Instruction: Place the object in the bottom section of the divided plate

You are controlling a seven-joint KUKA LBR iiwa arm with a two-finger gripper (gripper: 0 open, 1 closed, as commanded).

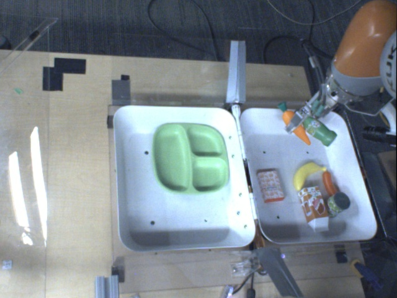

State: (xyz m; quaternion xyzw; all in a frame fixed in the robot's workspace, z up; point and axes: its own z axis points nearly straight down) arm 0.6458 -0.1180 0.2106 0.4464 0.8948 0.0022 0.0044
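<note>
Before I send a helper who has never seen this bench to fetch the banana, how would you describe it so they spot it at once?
Look in the right-hand white bin, in its lower right part. The banana lies there, just right of a small flat packet and above a carton. It is the only plain yellow, curved thing in that bin.

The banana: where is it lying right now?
In the camera view the banana lies in the right bin, toward its lower right part, between the small printed packet on its left and an orange carrot-like piece on its right.
</note>
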